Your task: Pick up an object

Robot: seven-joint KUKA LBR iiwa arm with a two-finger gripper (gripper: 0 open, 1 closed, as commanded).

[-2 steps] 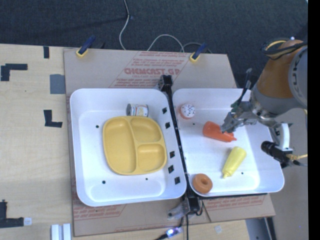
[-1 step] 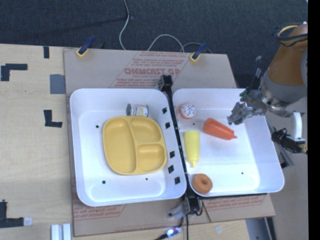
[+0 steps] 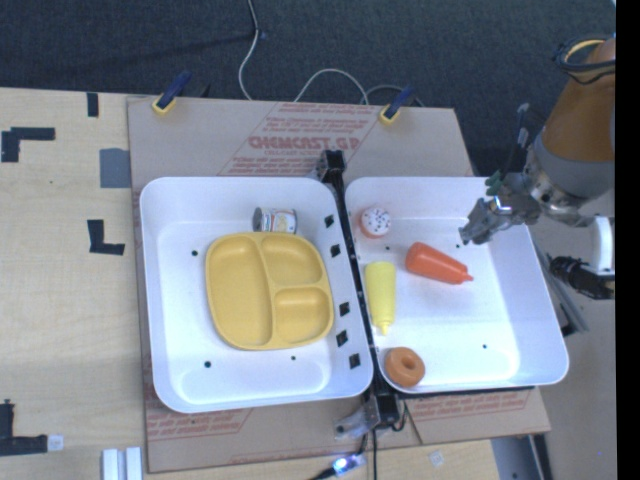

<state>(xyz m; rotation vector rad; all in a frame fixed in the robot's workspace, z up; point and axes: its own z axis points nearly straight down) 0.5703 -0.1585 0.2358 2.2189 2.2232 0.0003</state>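
In the right bin (image 3: 520, 358) lie an orange carrot (image 3: 436, 264), a yellow mustard bottle (image 3: 380, 294), a brown doughnut (image 3: 405, 366) near the front and a small pink-spotted round piece (image 3: 376, 221) at the back. My gripper (image 3: 477, 227) hangs over the right bin's back right part, a little to the right of the carrot's thick end and apart from it. Nothing shows between its dark fingers. The left bin (image 3: 165, 298) bears a yellow divided plate (image 3: 268, 289) and a small tin can (image 3: 274, 220) behind it.
Both bins rest on a cardboard sheet (image 3: 300, 138) held by two blue-and-yellow clamps (image 3: 172, 92) at the back. A black divider (image 3: 345, 268) runs between the bins. A white cable (image 3: 300, 83) loops behind. The arm's orange band (image 3: 585, 98) stands at the right.
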